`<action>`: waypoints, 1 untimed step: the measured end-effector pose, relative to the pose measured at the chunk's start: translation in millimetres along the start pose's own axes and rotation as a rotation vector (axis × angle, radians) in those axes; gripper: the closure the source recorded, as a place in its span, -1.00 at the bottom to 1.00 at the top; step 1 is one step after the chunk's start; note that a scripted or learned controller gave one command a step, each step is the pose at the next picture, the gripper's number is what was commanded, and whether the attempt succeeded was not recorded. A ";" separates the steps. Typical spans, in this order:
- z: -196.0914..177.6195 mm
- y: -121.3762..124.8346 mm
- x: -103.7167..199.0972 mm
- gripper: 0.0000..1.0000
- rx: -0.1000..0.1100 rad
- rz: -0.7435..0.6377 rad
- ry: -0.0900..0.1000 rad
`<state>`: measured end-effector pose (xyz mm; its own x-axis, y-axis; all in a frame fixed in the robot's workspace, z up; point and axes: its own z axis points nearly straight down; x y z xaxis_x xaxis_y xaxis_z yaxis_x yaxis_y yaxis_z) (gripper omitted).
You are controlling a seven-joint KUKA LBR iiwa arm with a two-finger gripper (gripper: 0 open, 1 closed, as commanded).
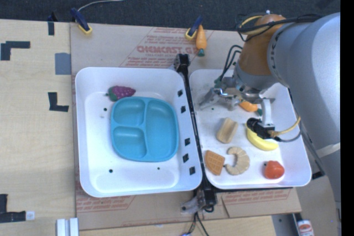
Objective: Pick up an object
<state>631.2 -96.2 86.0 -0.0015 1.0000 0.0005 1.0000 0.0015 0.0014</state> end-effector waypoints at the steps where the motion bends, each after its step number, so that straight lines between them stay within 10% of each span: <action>1: -58.4 37.4 -23.8 -1.00 0.001 0.000 -0.002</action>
<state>668.6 -120.0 144.3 -0.0015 1.0000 -0.0017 1.0000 0.0015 0.0009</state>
